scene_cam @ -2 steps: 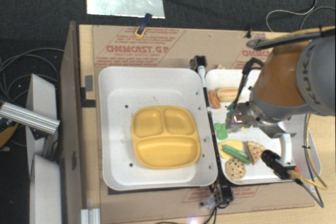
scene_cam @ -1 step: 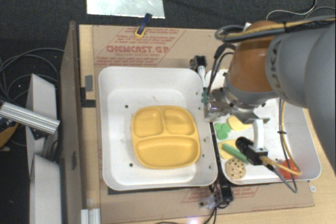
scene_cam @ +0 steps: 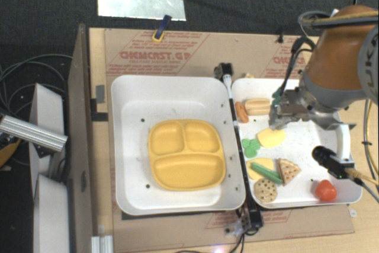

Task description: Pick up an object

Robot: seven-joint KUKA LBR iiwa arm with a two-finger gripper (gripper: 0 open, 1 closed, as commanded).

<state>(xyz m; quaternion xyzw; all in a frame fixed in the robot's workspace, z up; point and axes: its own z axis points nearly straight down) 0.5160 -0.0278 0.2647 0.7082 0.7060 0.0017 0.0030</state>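
We see a flat pale-yellow toy food piece (scene_cam: 271, 138) lying on the floor of the right white bin (scene_cam: 299, 142). It sits just beside the jaws, on their near side, and nothing is stacked on it. We judge it the likeliest thing to be picked, because the jaws hang low in the bin almost over it. We cannot tell whether the jaws are released or clenched, since the wrist hides their tips, and nothing shows between them. Whether they touch the yellow piece is also unclear. Close to the jaws on the view's left lies a toy hot dog (scene_cam: 251, 108), against the bin's wall, a second easy candidate. Further toward the near edge a green piece (scene_cam: 251, 147) lies just beside the yellow one. Beyond it are a cheese wedge crossed by a green bean (scene_cam: 264, 170), a pizza slice (scene_cam: 289, 170) and a cookie (scene_cam: 266, 189), crowded together, which would likely make a clean grasp there harder. A red tomato (scene_cam: 324, 189) sits apart, near the bin's near corner. The grey and orange arm (scene_cam: 343, 62) reaches in from the view's right, above the bin. Well to the left of the jaws, the left white bin (scene_cam: 136, 103) holds a yellow divided plate (scene_cam: 187, 154). Both bins rest on the worktop (scene_cam: 177, 47).
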